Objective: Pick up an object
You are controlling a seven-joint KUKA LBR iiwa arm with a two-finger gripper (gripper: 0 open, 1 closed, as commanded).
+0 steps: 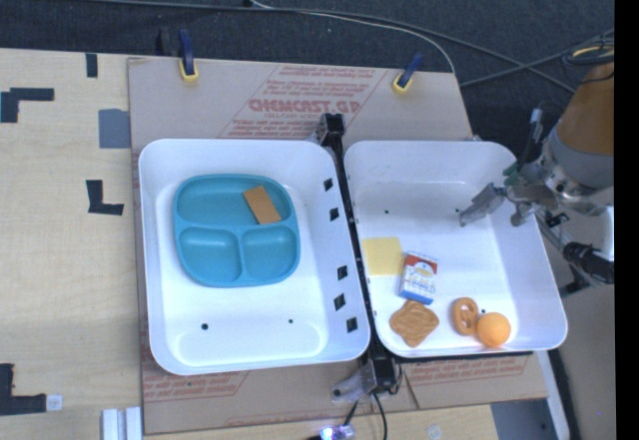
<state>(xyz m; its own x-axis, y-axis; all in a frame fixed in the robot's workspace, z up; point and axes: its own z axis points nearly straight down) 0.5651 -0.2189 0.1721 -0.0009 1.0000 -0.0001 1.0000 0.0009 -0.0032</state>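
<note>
The right bin (419,164) holds a yellow cheese slice (381,255), a small red, white and blue carton (419,278), a brown cracker (413,322), a pretzel (464,314) and an orange (493,329), all lying in its front half. My gripper (498,211) hovers over the bin's right side, near the right wall and behind the objects. Its two fingers are spread apart with nothing between them. The carton lies to the left of the gripper and in front of it.
The left bin (190,328) holds a blue divided plate (238,243) with a brown slab (263,205) in its back right compartment. A black divider (344,228) runs between the bins. Cables cross the dark floor behind the bench.
</note>
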